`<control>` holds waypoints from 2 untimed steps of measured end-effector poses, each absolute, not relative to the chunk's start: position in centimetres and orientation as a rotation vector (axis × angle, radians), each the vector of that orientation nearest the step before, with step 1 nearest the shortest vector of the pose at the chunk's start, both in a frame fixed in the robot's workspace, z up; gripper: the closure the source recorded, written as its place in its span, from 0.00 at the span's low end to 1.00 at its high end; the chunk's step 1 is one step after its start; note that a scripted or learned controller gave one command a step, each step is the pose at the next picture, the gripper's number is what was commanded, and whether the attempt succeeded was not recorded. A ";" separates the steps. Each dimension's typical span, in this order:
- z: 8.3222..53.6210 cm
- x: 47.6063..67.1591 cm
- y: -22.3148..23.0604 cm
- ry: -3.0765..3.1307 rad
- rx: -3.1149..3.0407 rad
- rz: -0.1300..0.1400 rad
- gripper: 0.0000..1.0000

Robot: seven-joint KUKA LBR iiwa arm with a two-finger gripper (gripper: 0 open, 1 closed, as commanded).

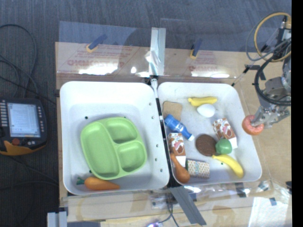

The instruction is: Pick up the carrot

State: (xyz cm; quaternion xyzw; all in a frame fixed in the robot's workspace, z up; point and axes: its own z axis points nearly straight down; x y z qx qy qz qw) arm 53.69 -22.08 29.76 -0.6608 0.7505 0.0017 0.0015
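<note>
Carrot (pixel 98 184) lies untouched in your left bin (pixel 71 98), below the green tray (pixel 113 147). Jaws (pixel 270 117) beyond the right bin, state indeterminable; approach pending, full crossing required.

You're looking at a robotics lab cell, not a home. Teach pendant (pixel 21 124) sits at left on grey carpet (pixel 142 4), its cables (pixel 19 46) trailing. Worktop (pixel 118 56) is taped cardboard under clear sheeting, carrying two white bins (pixel 66 126) of toy food. Arm (pixel 277 86) with looped yellow cabling (pixel 267 27) at right.
</note>
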 end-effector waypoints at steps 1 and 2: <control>30.3 55.5 -22.1 2.139 -2.295 0.003 1.00; 28.2 56.4 -21.3 1.778 -2.586 0.008 1.00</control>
